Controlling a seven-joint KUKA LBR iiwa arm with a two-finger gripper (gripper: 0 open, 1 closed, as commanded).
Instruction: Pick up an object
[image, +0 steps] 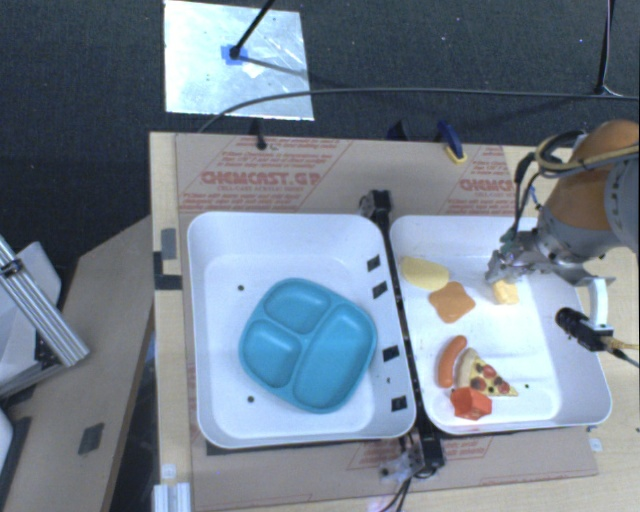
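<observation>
The right bin (575, 395) holds several toy foods. A pale yellow piece (425, 271) lies at its upper left, with an orange piece (452, 301) just below it. A sausage (451, 360), a pizza slice (486, 378) and a red piece (471, 403) lie near the front. A small yellow cheese block (506, 292) sits toward the upper right. My gripper (506, 266) hangs low just above and touching the edge of this cheese block, with the arm reaching in from the right.
The left bin (215, 260) holds a blue divided plate (307, 343). A black clip strip (390, 300) runs between the two bins. A black part of the arm (585, 330) juts over the right bin's right side.
</observation>
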